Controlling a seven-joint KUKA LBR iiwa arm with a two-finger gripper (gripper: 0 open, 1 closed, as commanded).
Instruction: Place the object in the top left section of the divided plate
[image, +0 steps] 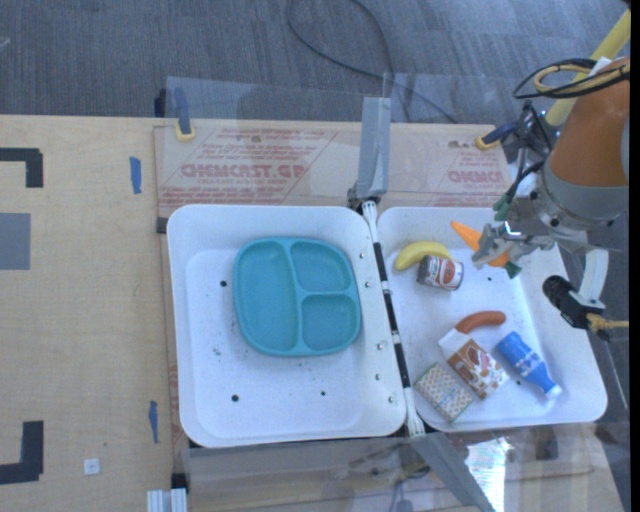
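Observation:
A teal divided plate (297, 296) lies in the left white bin (200, 370), with one long section on its left side and two smaller ones on its right. My gripper (503, 243) hangs over the far part of the right bin (580, 395). It is directly above an orange carrot (465, 235), whose middle it hides. The carrot's orange tip pokes out to the left and its green end shows at the lower right of the gripper. I cannot tell whether the carrot is held.
The right bin also holds a yellow banana (421, 252), a small can (440, 272), a sausage (481, 321), a blue bottle (527, 363) and two small boxes (476, 366) (444, 391). A raised rim (383, 300) divides the bins. Cables hang by the arm at the right.

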